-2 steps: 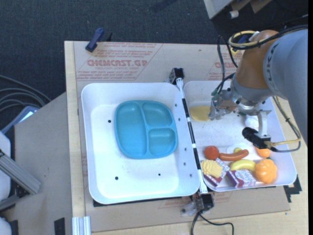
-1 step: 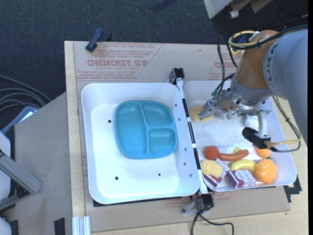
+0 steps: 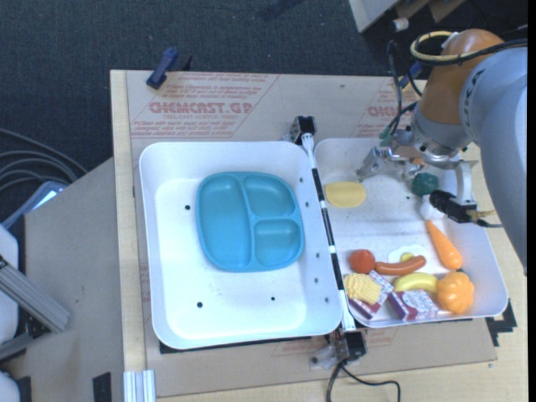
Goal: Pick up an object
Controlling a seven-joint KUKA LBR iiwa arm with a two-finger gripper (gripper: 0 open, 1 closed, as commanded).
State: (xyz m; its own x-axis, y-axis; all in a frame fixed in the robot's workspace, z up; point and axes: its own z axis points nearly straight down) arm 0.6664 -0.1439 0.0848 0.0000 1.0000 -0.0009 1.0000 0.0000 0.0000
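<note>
My gripper (image 3: 408, 164) hangs low over the far end of the right bin (image 3: 494, 268), under the grey arm with its orange band (image 3: 452, 74). A small teal object (image 3: 425, 182) lies right beside or under it; whether it is held I cannot make out. A flat yellow piece (image 3: 345, 194) rests to the gripper's left near the bin's divider. Toy food fills the near end: a carrot (image 3: 442, 243), a red tomato (image 3: 361, 260), a sausage (image 3: 400, 266), a banana (image 3: 416, 282), an orange (image 3: 455, 291) and a corn cob (image 3: 362, 287).
The left bin (image 3: 167, 291) holds a blue divided plate (image 3: 249, 220). A black clip (image 3: 304, 127) sits at the far end of the rim shared by the two bins. A blue clamp (image 3: 162, 68) lies on the cardboard at the far left.
</note>
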